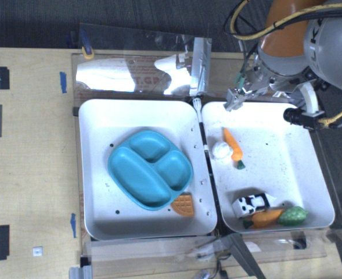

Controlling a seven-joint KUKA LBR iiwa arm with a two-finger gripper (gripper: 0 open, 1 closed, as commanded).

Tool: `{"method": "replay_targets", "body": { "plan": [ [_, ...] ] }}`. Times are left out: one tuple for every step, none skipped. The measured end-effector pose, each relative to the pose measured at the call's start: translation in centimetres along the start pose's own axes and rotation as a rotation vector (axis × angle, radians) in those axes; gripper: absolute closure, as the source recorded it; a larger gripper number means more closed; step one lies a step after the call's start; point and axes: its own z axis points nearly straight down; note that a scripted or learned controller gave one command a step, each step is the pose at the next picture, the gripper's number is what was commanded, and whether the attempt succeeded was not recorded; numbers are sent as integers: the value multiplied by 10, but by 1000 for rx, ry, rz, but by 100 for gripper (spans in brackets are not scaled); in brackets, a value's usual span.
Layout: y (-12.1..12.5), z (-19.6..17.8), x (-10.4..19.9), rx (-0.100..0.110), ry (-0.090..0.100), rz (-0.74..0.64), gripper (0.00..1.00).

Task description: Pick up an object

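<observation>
My gripper (pixel 236 97) hangs over the far left corner of the right bin (pixel 310 167), above the objects and apart from them. Below it in that bin lie an orange carrot (pixel 233 144) and a small white ball (pixel 221 151) side by side. Near the bin's front edge sit a black-and-white toy cow (pixel 253 203), a second orange carrot-like piece (pixel 266 217) and a green vegetable (pixel 292 215). Nothing shows between the fingers.
The left bin (pixel 95 156) holds a blue divided plate (pixel 150 168) and a waffle-like orange piece (pixel 183 204) at its front right. A divider wall (pixel 204 150) runs between the bins. A shiny panel (pixel 136 74) stands behind them.
</observation>
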Motion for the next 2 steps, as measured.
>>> {"method": "replay_targets", "body": {
  "plan": [
    [-2,3,-1,6,1,2,0],
    [-39,130,-65,17,3,206,0]
  ]
}}
